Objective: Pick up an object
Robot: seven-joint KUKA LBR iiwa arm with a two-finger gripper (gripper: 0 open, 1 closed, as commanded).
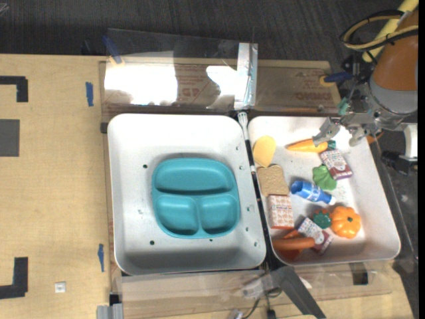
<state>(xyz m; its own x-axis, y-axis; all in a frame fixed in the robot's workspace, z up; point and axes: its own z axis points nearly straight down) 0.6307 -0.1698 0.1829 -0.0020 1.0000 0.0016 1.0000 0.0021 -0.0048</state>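
Note:
The right bin (382, 205) holds a heap of toy food. An orange carrot (305, 145) lies at its far side next to a yellow fruit (264, 150). Nearer are a tan cracker (270, 179), a blue bottle (311, 191), a green pepper (324, 177), a small printed packet (337, 163), an orange pumpkin (345, 222) and a red-and-white box (280, 211). My gripper (342, 133) hangs over the bin's far right corner, open, with nothing between its fingers. Its left finger (326, 131) is just above the carrot's thick end.
The left bin (126, 178) holds a teal divided plate (196, 197). A clear plastic sheet (179, 78) stands behind the bins. A red sausage (292, 244) and another packet (312, 231) lie at the right bin's near edge. Yellow and black cables (372, 32) loop by the arm.

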